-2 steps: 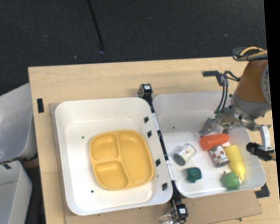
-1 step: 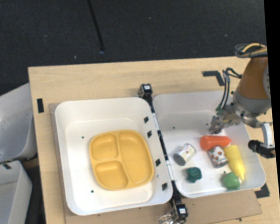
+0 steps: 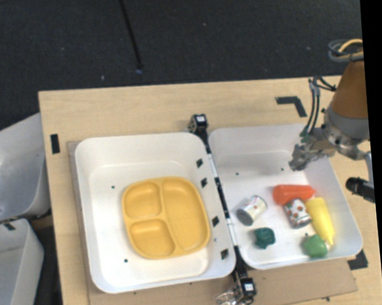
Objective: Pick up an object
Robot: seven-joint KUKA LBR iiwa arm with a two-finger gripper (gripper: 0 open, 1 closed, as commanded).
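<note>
Orange on the arm's band marks where the gripper (image 3: 304, 154) comes in, over the far right part of the right bin (image 3: 256, 143), above bare white floor. Whether it is apart or together I cannot tell; it shows as a small grey mass with no clear gap, and nothing is seen between its tips.

The candidates all lie nearer than it, in the near half of the right bin: an orange carrot (image 3: 293, 192), a small can (image 3: 298, 213) just beside it, a yellow piece (image 3: 320, 218) touching the can's right side, a green piece (image 3: 315, 245) at the near right corner, a dark green lump (image 3: 264, 237), and a white cup (image 3: 251, 210) on its side to the left. The left bin (image 3: 99, 162) holds a yellow tray (image 3: 164, 217).

As I judge it, no pick is made yet: everything rests on the bin floor, and approach, closing and lift all remain
</note>
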